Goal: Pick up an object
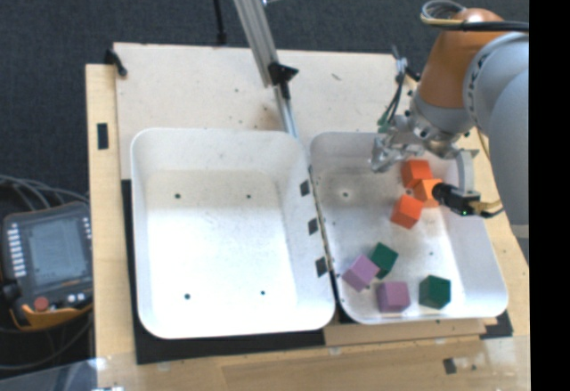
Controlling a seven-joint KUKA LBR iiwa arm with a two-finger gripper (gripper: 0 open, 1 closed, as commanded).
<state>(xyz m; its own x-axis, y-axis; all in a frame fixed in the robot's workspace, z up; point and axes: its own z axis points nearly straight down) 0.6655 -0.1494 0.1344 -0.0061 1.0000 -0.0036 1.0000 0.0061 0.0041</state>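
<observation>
Robotics lab: teach pendant [46, 257], bench-mounted arm [481, 69]

Two white bins [223, 229] [472, 278] sit side by side across the middle of the frame. The right bin holds six blocks: two orange [415, 173] [406, 210], two green [385, 257] [435, 291], and two purple [362, 272] [392, 296]. One arm [472, 69] enters at upper right.

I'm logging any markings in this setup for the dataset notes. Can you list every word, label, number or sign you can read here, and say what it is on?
None can be read.
The handheld control pendant left of the bench has a screen, but whatever it shows is too blurred to read.
The blocks in the right bin, the left bin and the arm's orange band show no lettering that I can make out.
</observation>
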